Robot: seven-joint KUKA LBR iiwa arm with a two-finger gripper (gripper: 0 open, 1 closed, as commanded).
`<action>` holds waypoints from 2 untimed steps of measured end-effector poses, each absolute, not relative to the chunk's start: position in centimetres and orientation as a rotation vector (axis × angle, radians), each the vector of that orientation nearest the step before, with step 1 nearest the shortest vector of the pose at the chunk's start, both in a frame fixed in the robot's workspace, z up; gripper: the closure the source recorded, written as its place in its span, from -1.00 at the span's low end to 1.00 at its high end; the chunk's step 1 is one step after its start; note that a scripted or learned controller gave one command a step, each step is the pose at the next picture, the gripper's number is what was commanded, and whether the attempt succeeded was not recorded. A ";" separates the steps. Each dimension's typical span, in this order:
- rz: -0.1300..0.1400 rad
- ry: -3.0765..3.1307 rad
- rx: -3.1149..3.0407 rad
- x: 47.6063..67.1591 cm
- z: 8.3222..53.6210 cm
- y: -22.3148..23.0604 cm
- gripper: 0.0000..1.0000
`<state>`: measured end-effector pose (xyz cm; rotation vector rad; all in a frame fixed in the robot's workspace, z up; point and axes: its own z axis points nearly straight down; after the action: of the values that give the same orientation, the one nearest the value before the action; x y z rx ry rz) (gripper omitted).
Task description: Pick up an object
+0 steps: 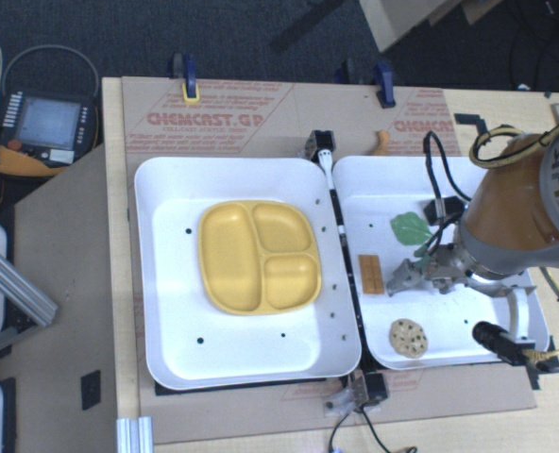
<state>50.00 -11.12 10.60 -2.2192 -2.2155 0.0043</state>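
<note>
Bins [166, 253]: white plastic, smooth, slight sheen. Tray [259, 255]: yellow plastic, smooth, semi-gloss. Bench top [213, 111]: brown cardboard, matt, red print. Cookie [408, 337]: rough, speckled. Leaf [411, 226]: green, looks like plastic, matt. Brown block [371, 274]: looks like wood. Gripper [399, 281]: grey metal, dull.

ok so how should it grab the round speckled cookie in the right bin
The round speckled cookie lies flat on the right white bin floor with bare floor all around it. It is probably best taken from straight above, with fingers closing across its opposite edges. Being a thin disc, it offers no side to grip.
</note>
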 end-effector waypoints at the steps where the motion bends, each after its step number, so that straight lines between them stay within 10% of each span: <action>1: 0.000 -2.219 -2.224 50.1 11.9 -11.1 1.00; 2: -0.006 -2.228 -2.225 51.3 17.4 -11.2 1.00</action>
<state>51.28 -11.22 17.35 -2.2248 -2.2279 -0.0055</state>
